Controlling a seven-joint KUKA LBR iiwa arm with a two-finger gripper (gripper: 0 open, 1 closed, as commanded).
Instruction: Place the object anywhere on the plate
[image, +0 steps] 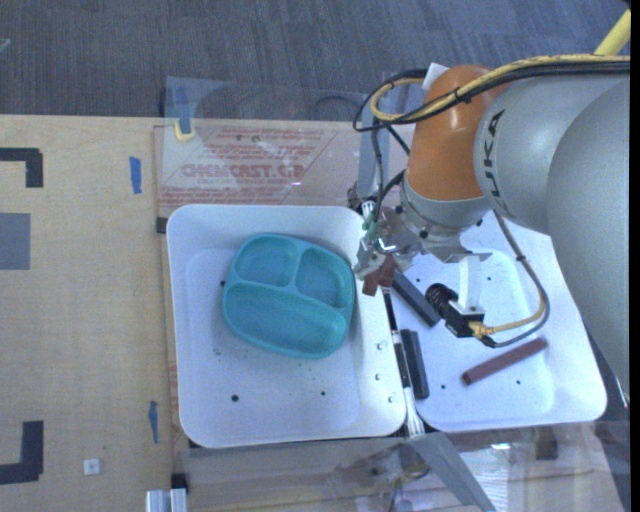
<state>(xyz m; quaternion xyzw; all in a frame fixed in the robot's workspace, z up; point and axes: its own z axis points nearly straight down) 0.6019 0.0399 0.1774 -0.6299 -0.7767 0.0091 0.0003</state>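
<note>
Gripper (371, 268) hovers mid-frame beside the teal plate (288, 295), claw state unclear, brown stick (504, 361) lying lower right.

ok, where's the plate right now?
The plate lies in the left bin, toward its upper right, just left of the gripper.

plate (288, 295) in left bin (200, 400), stick (504, 361) in right bin (570, 400)
</note>
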